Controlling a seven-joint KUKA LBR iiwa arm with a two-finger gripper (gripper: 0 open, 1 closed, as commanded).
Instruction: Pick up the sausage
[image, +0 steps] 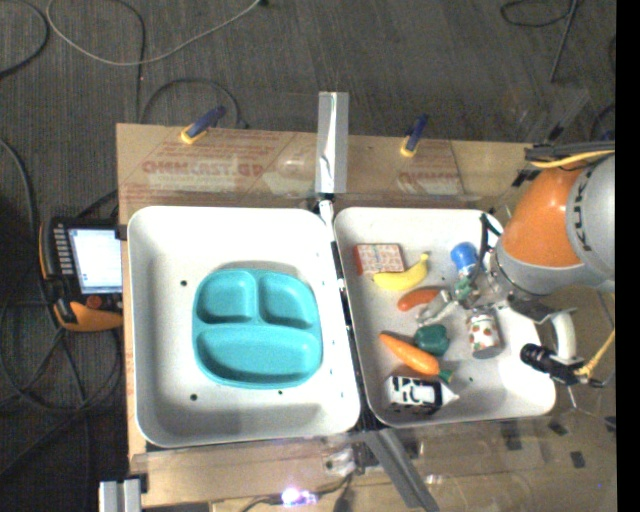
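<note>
Sausage (419, 298), reddish-orange and short, lies beneath banana (402, 275); tool (466, 291) grip state unclear.

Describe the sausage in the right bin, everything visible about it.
The sausage is a small, smooth, reddish-orange oblong with rounded ends, apparently a plastic toy. It lies flat on the floor of the right bin, its long axis running roughly left-right with the right end slightly higher. The yellow banana lies just above it, close or touching; the picture cannot settle which. Below it sits a green piece. The end effector is at its right end, too cluttered to tell whether it touches.
</note>
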